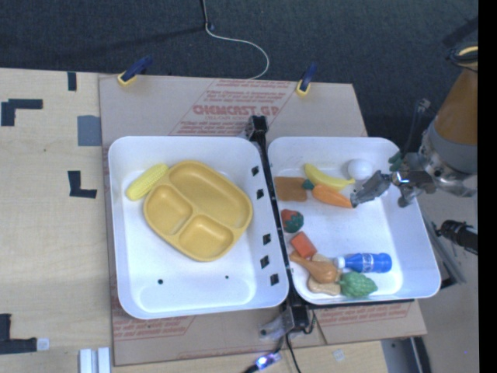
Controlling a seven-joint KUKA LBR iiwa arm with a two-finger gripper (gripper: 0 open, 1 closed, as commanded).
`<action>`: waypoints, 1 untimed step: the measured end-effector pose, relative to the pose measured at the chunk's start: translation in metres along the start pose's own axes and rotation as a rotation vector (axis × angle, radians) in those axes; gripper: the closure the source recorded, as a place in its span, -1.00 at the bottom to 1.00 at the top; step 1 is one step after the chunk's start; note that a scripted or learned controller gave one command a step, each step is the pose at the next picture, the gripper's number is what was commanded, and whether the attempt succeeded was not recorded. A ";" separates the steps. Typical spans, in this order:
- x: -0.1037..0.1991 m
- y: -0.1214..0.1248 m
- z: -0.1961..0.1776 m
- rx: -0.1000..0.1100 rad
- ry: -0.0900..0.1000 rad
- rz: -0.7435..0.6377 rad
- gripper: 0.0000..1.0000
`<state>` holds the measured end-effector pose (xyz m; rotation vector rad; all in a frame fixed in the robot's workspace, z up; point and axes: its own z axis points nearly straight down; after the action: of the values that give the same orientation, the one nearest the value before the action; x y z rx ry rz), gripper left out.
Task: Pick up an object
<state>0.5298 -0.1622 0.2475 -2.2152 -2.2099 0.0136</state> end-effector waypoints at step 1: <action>0.000 0.002 -0.007 -0.013 -0.002 -0.003 -1.00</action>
<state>0.5321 -0.1620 0.2547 -2.2193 -2.2215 0.0018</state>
